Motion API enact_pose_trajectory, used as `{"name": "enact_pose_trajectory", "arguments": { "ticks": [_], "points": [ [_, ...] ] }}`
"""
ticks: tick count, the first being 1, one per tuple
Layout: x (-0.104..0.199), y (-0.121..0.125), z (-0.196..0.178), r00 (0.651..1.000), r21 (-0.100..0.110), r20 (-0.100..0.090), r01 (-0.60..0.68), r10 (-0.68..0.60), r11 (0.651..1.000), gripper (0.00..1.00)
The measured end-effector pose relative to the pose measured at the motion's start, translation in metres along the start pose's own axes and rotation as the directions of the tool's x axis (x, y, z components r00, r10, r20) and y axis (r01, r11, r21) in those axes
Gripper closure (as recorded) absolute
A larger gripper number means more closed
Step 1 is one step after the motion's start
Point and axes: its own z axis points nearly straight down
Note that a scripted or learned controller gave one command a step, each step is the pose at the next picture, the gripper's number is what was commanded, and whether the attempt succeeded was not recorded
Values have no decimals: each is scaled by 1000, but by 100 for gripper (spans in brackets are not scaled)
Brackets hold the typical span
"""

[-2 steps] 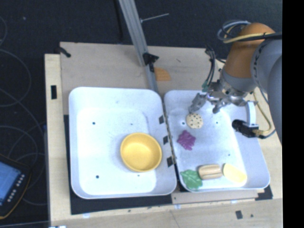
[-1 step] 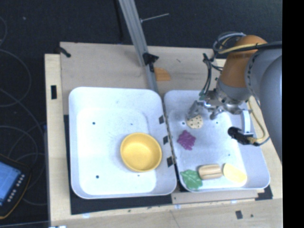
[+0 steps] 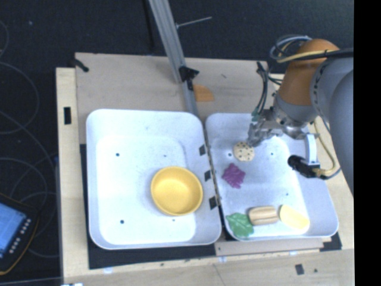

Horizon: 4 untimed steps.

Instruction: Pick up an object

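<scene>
Seen from above at a slant: two white bins side by side on a wooden bench (image 3: 137, 82).

In the right bin (image 3: 309, 186), toward its far edge and left of the middle, a cookie (image 3: 243, 152): round, flat, tan with dark dots. No long axis on it and no pointing direction; lying flat on the bin floor.

Directly above it, the gripper (image 3: 255, 137), reaching in from the right on the grey arm (image 3: 336, 88) with the orange band (image 3: 300, 70). Fingertips just at the cookie's upper right rim, touching or nearly so; cannot tell which. Cannot tell either whether the fingers are wide or narrow, because the wrist hides them. Nothing visibly held between them.

Near the bin's middle, just below the cookie, a crumpled purple piece (image 3: 233, 175). Along the near edge, a green piece (image 3: 239, 224) in the left corner, then a tan cylinder (image 3: 264, 215) lying with its long axis along that edge, then a yellow disc (image 3: 294, 218), touching the cylinder's right end.

In the left bin (image 3: 119, 136), near its near right corner, a yellow bowl (image 3: 175, 190), upright, opening up.
</scene>
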Motion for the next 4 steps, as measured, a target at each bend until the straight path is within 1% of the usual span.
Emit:
{"name": "enact_pose_trajectory", "arguments": {
  "ticks": [2,3,4],
  "points": [
    [-14,7,-94,1000,-2,-1,0,0,1000,100],
    [-15,8,-149,1000,-3,-2,6,-6,1000,100],
    [41,3,-138,1000,5,-3,9,-9,1000,100]
  ]
}}
